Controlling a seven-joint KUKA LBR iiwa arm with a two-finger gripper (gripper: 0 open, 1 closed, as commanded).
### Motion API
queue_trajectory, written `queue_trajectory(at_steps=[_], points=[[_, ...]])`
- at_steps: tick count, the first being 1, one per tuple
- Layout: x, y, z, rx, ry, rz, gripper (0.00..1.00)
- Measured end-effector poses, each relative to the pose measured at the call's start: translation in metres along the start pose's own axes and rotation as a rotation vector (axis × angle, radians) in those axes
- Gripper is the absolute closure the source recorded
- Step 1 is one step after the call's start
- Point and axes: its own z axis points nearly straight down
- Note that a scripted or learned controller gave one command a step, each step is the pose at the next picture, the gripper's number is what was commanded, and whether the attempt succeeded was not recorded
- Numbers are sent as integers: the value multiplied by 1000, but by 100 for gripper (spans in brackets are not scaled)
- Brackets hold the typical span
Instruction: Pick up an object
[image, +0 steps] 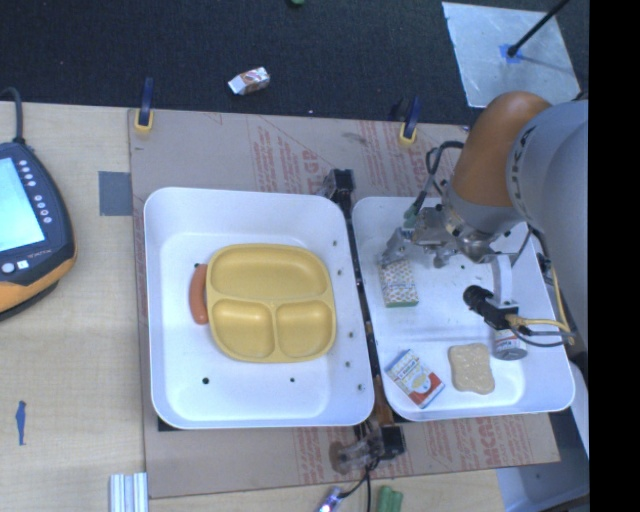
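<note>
In the left white bin (170, 300) a yellow divided plastic plate (270, 300) is sitting with an orange sausage (198, 293) at its nine o'clock. In the right bin (450, 405), the gripper (400, 250) is hanging just at twelve o'clock of a small green-and-white packet (399, 284), nothing visibly between its fingers. I'm reading this as the reach: next it needs lowering squarely over the packet and closing.

Two white bins: the left bin (165, 300) holds a yellow divided plate (270, 300) with an orange-red sausage (198, 293) beside it. The right bin (540, 395) holds a green-and-white patterned packet (399, 284), a blue, white and red carton (414, 377), a tan biscuit-coloured piece (470, 367) and a silvery can (509, 347). The arm (540, 150) is grey with an orange band, above brown cardboard (290, 150) printed in faded red.
</note>
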Motion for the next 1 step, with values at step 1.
queue_trajectory(at_steps=[1], points=[[1, -39, 15, 8, -5, 4, 0]])
